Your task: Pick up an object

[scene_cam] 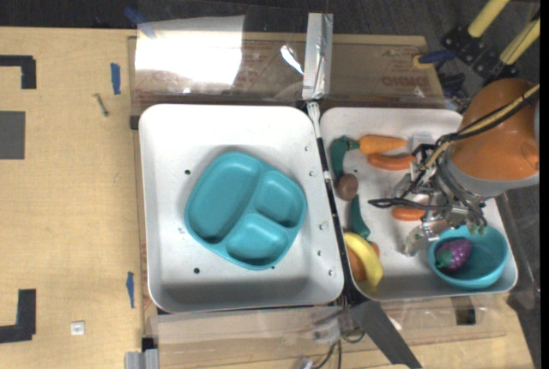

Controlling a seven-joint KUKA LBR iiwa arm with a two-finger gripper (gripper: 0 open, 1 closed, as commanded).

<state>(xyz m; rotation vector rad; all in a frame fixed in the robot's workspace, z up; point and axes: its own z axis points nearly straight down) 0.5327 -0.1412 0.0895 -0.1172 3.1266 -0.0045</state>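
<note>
Arm over the right bin, among the toy food.

We see the gripper [426, 226] low in the right bin [390, 120], just beside a blue bowl [480, 269] holding purple grapes [453, 254]; we cannot tell its grip. Carrots [383, 144], a banana [364, 256] and a brown ball [346, 185] lie nearby. The left bin [163, 187] holds a teal divided plate [246, 208].
</note>
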